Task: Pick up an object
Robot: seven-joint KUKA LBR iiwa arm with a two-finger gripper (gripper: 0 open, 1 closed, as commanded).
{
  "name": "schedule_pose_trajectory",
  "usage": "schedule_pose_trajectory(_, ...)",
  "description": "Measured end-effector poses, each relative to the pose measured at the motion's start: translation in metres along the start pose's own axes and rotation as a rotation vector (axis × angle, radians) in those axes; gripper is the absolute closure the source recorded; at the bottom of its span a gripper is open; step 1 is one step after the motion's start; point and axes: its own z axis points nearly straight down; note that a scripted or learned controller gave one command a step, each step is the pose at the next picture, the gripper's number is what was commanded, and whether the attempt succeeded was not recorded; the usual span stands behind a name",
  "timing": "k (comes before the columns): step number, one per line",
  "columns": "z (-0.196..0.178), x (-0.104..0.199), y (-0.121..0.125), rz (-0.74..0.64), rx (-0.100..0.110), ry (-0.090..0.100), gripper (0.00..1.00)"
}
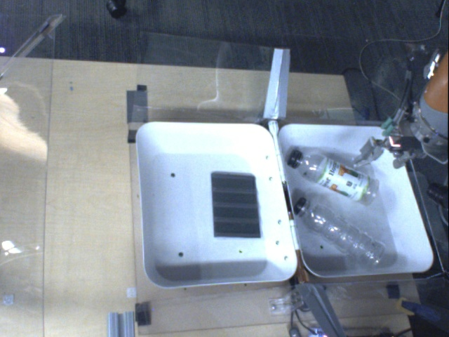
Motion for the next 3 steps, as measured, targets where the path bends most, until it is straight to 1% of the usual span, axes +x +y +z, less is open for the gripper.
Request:
schedule_pose_trajectory(1,0.119,-0.016,0.065,-0.013,0.0,0.0,0.0)
schedule_pose_trajectory(2,0.165,0.012,0.048,-0.207,-0.006,-0.001,0.0)
schedule_pose_trajectory(3,0.16,0.003,-0.018,-0.295,-0.006,-0.002,0.0)
